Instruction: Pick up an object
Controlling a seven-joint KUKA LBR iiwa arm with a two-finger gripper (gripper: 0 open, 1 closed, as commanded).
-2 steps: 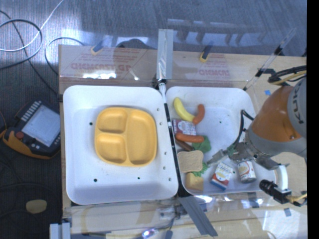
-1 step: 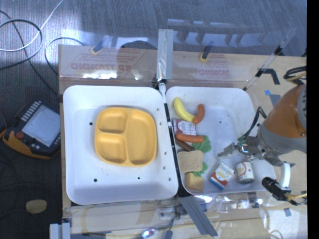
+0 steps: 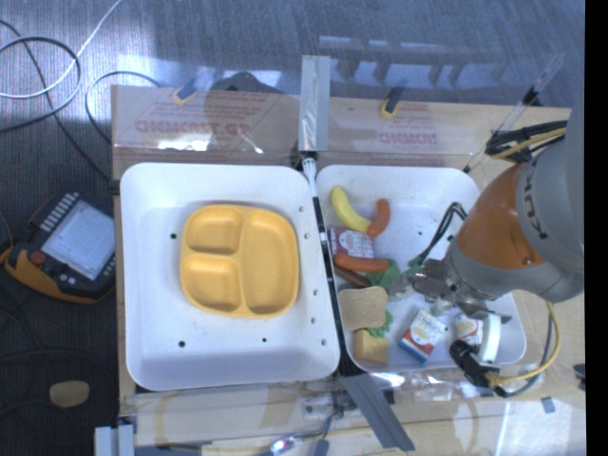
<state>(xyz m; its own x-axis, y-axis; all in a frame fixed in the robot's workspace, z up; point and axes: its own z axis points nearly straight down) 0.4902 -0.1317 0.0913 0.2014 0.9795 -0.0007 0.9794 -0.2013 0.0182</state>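
The arm enters from the right, bent low over the right bin; end effector state cannot be determined. A small white-and-orange carton lies just below it. The yellow divided plate sits in the left bin. The table stands on dark carpet.

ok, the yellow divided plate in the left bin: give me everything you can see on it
The yellow plate looks like matte moulded plastic, a rounded square with soft corners. Raised ridges split it into three compartments: two smaller ones stacked on its left side and one larger one down its right. All three look bare. It lies flat, right side up, near the middle of the left bin, turned slightly against the bin's walls. It touches only the bin floor. The gripper is over the right bin, well away from it.
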